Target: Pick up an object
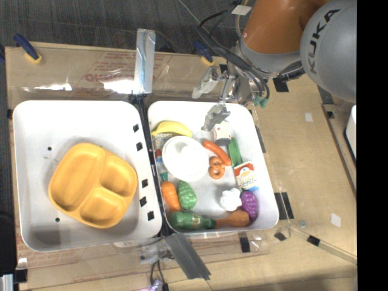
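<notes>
2 bins [24, 162], 1 yellow tray [92, 183], 2 carrots [170, 196].

The bench [303, 156] bears two white bins [24, 180] [262, 162] side by side.

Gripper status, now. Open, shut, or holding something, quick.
Gripper: hangs over the back edge of the right bin, above the toys; open or shut cannot be told, and nothing is seen held in it.

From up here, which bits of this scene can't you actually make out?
- Gripper fingers: too small and blurred in the camera view to judge.
- Banana: partly covered by the white bowl.
- Small carton: label too small to read.
- Arm: cut off by the top edge.
</notes>
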Robot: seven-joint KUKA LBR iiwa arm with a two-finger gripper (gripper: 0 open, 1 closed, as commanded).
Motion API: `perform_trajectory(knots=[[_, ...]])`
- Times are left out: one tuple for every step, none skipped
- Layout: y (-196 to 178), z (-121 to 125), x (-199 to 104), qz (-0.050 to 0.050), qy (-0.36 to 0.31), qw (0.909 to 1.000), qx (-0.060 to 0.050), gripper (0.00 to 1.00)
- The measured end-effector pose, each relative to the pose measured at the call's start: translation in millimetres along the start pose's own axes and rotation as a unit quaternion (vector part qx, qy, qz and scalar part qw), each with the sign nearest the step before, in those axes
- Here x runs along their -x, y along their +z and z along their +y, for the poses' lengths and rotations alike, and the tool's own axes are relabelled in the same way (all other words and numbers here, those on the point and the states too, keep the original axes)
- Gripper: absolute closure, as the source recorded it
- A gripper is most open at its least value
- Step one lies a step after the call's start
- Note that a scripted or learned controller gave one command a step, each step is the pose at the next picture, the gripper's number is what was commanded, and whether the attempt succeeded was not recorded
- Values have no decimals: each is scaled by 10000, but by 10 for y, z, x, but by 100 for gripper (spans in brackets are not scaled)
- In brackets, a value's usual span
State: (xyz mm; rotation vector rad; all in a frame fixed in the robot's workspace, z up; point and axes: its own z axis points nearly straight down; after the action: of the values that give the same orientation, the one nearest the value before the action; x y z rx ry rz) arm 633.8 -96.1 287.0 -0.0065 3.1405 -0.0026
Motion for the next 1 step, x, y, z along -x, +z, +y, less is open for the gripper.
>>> perform_trajectory(knots=[[1287,-615,194,62,351,9994,14,0]])
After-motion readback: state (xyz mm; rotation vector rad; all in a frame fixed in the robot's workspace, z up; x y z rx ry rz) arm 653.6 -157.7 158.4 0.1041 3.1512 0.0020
